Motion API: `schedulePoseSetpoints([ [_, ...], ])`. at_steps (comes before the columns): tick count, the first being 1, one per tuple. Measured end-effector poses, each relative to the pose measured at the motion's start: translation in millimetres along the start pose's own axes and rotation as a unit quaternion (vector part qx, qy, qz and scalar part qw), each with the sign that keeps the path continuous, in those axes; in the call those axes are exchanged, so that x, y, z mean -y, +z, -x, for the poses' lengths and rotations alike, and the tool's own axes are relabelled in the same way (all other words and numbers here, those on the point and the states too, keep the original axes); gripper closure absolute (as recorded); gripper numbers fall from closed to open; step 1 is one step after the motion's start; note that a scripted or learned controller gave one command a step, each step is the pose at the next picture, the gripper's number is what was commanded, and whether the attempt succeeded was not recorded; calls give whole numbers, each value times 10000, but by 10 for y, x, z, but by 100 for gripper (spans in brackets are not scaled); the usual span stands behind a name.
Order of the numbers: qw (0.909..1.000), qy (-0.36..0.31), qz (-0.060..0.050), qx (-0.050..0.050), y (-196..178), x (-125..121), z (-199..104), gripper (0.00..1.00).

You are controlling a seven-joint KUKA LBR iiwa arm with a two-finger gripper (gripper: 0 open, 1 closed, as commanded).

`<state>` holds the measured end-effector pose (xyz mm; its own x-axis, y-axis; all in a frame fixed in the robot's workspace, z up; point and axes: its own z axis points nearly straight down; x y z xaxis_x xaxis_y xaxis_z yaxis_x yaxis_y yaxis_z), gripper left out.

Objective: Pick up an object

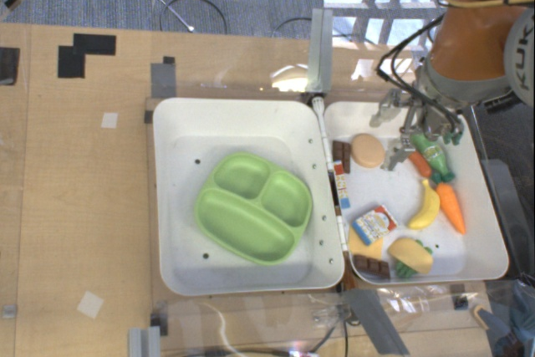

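Hanging over the far edge of the right bin [493,263], the grey arm [476,29] with its orange band comes in from the right, and its gripper [415,134] sits low among the toys at that far end. I cannot tell from where I stand whether it has closed on anything.

What matters for the pick, I judge, is the green bottle-like toy [430,153]: it lies just beside the gripper, toward the bin's right wall, its long axis slanting from the far edge down toward the near right corner. A round tan bun [368,150] sits just on the gripper's other side, toward the divider wall.

Largest on the bench, the left bin [180,180] is smooth white plastic and carries a glossy lime-green divided plate [255,207] near its middle. Next come the right bin's smaller pieces: an orange carrot [452,207] near the right wall, a curved yellow banana [425,209] touching it, a small printed carton [374,223] and a yellow taco-shaped toy [411,255] toward the near edge. All look like hard moulded plastic.
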<state>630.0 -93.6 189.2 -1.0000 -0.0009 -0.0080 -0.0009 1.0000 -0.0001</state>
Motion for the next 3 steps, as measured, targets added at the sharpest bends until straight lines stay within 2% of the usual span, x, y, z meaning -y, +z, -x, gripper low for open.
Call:
schedulePoseSetpoints([
  [1, 10000, 3, -11, -19, 483, 701, -187, 0],
  [2, 9995, 313, -8, 28, 1007, 978, 237, 0],
  [3, 9996, 286, -12, 76, 863, 957, 271, 100],
])
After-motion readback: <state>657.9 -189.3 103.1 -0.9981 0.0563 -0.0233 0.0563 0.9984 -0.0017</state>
